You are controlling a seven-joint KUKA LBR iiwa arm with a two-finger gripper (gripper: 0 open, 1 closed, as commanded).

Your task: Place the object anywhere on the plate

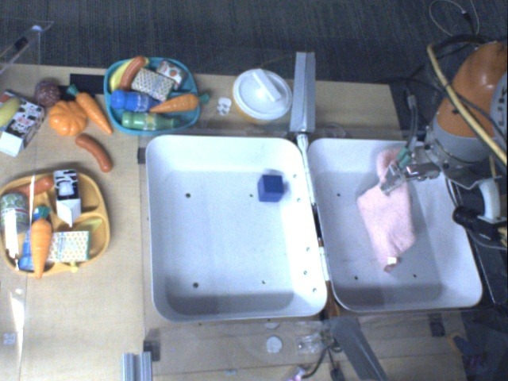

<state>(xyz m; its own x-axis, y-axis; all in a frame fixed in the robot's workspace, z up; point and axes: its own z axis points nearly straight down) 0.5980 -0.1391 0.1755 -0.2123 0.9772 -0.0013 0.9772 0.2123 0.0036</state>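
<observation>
A: Where is the arm?

B: The grey arm with the orange band (474,70) reaches in from the right, and its two-finger gripper (394,178) sits over the right-hand shallow white bin (444,292). Its fingers are closed on the upper edge of a soft pink cloth (387,217), which hangs from them and trails down toward the bin's floor.

A: And the other bin?

B: The left-hand shallow white bin (198,292) holds one small dark blue cube (271,187), resting on its floor near the upper right, well apart from the cloth.

A: Is there a plate?

B: A round white lidded dish with a yellow rim (263,95) stands on the bench just above the bins. I cannot tell whether it is the plate meant.

A: Any writing to read?

B: None is legible. A blue bowl of toy food (152,95) at the upper left holds a small patterned box, and a yellow tray of toy food (54,222) at the far left holds a black-and-white carton and another printed box, but the print is too small to make out. An orange toy pumpkin (67,118) and a toy sausage (94,152) lie loose between them.
</observation>
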